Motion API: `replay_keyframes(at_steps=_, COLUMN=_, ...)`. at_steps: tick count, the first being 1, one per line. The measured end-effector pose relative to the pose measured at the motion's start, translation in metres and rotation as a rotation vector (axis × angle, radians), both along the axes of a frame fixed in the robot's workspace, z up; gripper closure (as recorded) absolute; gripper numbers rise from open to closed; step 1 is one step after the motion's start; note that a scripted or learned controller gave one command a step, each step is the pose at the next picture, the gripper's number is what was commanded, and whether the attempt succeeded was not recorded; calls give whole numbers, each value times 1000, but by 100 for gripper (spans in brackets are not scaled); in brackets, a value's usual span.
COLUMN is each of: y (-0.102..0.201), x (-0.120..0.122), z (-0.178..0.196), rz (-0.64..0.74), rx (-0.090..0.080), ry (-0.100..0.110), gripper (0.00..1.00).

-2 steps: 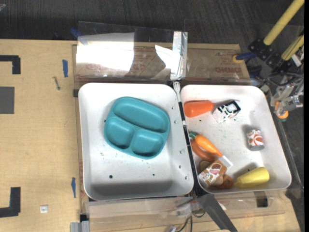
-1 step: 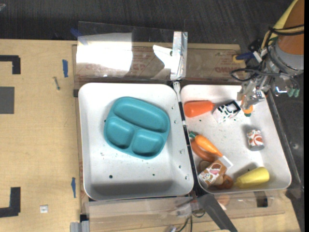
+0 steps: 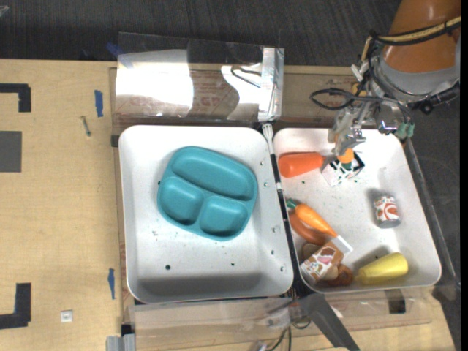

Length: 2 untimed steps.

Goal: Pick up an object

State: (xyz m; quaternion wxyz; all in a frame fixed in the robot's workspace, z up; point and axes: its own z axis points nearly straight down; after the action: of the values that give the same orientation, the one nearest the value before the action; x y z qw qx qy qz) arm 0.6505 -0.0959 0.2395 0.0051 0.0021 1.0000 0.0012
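My gripper (image 3: 346, 146) hangs over the far side of the right bin (image 3: 417, 196). Directly under its tip lies a small orange, black and teal object (image 3: 351, 164); I cannot see whether they touch. An orange cylinder (image 3: 300, 164) lies just left of the gripper by the bin's left wall. Nearer the front are a carrot (image 3: 313, 220), a small red and white can (image 3: 385, 209), a yellow fruit (image 3: 382, 267) and a brown and white packet (image 3: 322, 262).
The left bin (image 3: 139, 269) holds a teal divided tray (image 3: 207, 191). A shiny clear plastic sheet (image 3: 197, 82) lies behind the left bin. Cables (image 3: 333, 97) trail behind the right bin near the arm's wrist.
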Motion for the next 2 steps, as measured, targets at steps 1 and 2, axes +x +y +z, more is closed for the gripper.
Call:
replay_keyframes(at_steps=1, y=51, x=9, z=10, rz=-49, rx=0, ry=-1, gripper=100)
replay_keyframes(at_steps=2, y=16, x=-54, z=47, rz=-1, rx=-3, ry=3, gripper=100)
